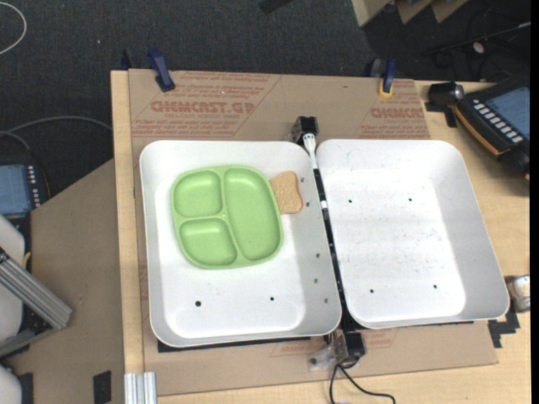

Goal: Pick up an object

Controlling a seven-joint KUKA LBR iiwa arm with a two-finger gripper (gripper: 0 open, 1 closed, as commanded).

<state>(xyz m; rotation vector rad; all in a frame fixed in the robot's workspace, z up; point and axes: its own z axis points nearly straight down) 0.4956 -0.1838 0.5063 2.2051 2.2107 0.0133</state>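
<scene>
Green 3-compartment plate [226, 217] seen in left bin [168, 310], tan biscuit-like piece [288, 192] touching its right edge. Right bin [404, 234] alongside. Jaws' state cannot be told.

You are looking at a robotics lab: two white bins [396, 234] sit clamped on a cardboard-topped bench [210, 99], cables [349, 385] trail from the front edge, a control pendant [497, 120] lies at the right, and aluminium framing [34, 297] stands on dark carpet [126, 15]
</scene>
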